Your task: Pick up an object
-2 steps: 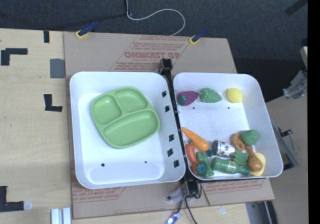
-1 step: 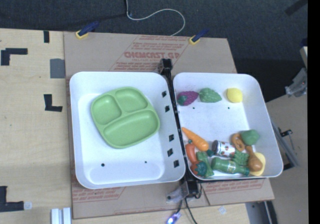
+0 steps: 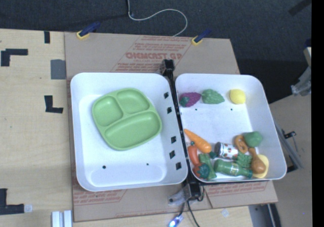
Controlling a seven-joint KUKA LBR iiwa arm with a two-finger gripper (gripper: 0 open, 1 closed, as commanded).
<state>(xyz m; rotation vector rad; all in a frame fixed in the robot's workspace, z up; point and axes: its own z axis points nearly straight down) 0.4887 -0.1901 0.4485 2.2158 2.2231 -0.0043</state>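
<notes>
hand first: is it seen wide, narrow, or closed on something? — desk

that cannot be told from the view above the table; a pale grey shape (image 3: 302,85) is caught at the right edge, past the bins, and what it is cannot be made out. — photographer

where are the objects to be picked found? — desk

all are gathered in the right bin (image 3: 223,120). along its far wall a purple piece (image 3: 190,99), a leafy green piece (image 3: 212,96) and a yellow piece (image 3: 237,96) are lined up, slightly apart. a toy carrot (image 3: 198,141) is laid near the bin's left wall. a tight pile is packed into the near right corner: a small can (image 3: 225,150), a green bottle (image 3: 230,169) on its side, a brown ring (image 3: 241,145) and an orange-yellow piece (image 3: 259,164), all touching or overlapping. — photographer

and the left bin (image 3: 126,173)? — desk

a green divided plate (image 3: 126,118) is set there, turned at a slant. both bins are seated on a cardboard sheet (image 3: 152,51) printed in red, clipped at its far corners by two yellow clamps (image 3: 87,30). a white cable (image 3: 157,16) is looped across the dark floor beyond. — photographer
</notes>
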